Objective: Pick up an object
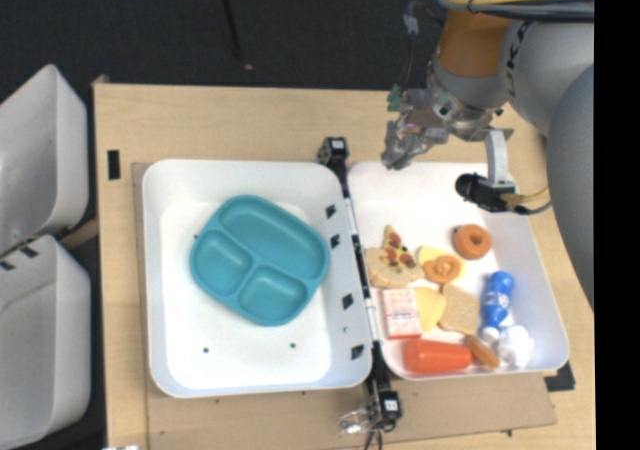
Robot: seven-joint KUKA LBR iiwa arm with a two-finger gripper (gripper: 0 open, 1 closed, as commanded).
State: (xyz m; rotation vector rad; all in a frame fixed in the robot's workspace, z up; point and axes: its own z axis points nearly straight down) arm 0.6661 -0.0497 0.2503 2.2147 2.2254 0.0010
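Camera view. Two-finger gripper (pixel 398 156): above the far edge of the right shallow white bin (pixel 543 283); finger state cannot be told; nothing seen held. Candidate objects: brown ring doughnut (pixel 471 240), orange-red cylinder (pixel 436 356), both nearer in that bin. Advice: pick the isolated doughnut, descending squarely.

Bright even overhead light, soft shadows, white bins (pixel 160 358) slightly glaring, mild blur

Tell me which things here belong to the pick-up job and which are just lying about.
Job:
gripper, over the right bin's far edge
right bin holding toy food: doughnut, pizza slice, orange-red piece, blue-and-white piece, pink-and-white packet

Lying about:
left bin
teal divided plate in it
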